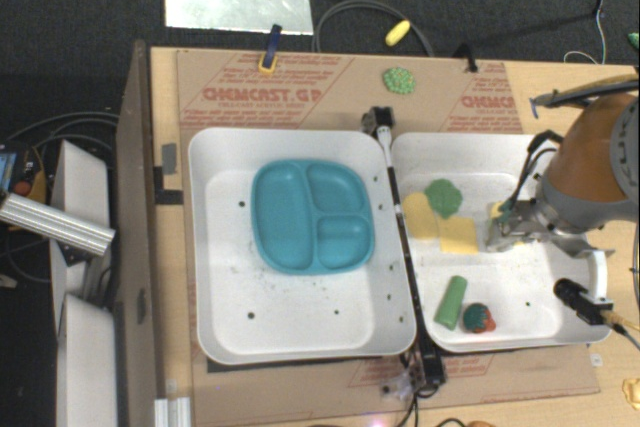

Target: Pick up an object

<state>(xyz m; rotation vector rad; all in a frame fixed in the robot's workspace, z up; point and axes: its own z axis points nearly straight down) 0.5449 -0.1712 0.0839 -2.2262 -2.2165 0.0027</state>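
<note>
A: Which object is the arm after?

B: Judging by position, the yellow block [458, 235], a flat pale-yellow slab lying in the right bin [520, 153], right of centre in the frame. A second, paler yellow piece [420, 215] touches its upper-left edge, and a green leafy toy [444, 197] sits just above the pair.

A: And the gripper?

B: The gripper [500, 233] is down inside that bin, just beside the block's right edge. It shows as a small metallic blur, so whether it is spread or closed cannot be told, and nothing is visibly held in it.

A: How should the pick go, then?

B: The block looks thin and lies flat, so the grip would need to come low, straddling its short sides. Sliding leftward first seems wise, since the tool sits at the edge rather than over the middle. The neighbouring yellow piece could be dragged along if the descent lands on the seam.

A: Anything else nearby?

B: A green cylinder [451, 302] and a red-and-teal ball [479, 318] lie lower in the same bin, well apart from the block. The left bin [215, 245] holds a teal divided plate [312, 216].
</note>
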